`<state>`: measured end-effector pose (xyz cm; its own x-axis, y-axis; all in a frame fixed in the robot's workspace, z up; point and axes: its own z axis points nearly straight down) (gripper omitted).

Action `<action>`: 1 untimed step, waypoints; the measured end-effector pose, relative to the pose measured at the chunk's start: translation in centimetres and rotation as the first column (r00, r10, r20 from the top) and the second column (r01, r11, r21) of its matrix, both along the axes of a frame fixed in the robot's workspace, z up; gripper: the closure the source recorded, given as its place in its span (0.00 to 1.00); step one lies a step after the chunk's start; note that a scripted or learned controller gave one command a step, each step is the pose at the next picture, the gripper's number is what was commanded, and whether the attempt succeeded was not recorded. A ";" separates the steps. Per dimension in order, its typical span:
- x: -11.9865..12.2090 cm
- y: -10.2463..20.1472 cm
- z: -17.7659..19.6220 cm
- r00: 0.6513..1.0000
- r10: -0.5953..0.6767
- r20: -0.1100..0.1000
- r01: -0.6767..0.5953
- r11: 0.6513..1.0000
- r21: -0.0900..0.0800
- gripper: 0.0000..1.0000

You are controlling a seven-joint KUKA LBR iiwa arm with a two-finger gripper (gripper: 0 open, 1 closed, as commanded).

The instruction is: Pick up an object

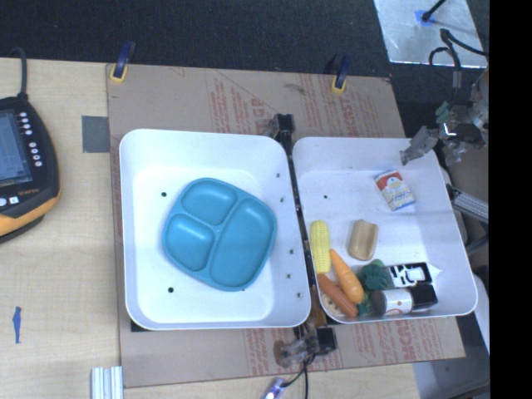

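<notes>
We see the gripper (426,142) at the upper right of the frame, over the right bin's (332,160) far corner; we cannot tell its state, and nothing shows in it. Corn (320,246), carrots (345,275), a small carton (395,190) and a tan block (362,239) lie in that bin. The left bin (145,152) holds a blue divided plate (219,233). We judge the pick not yet begun.
</notes>
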<state>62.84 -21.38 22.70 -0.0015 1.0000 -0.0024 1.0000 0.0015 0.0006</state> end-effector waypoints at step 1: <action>-5.3 0.2 -13.6 1.000 0.003 -0.005 -0.003 1.000 0.002 0.00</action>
<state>57.53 -21.17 9.10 -0.0048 1.0000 -0.0003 1.0000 0.0048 -0.0048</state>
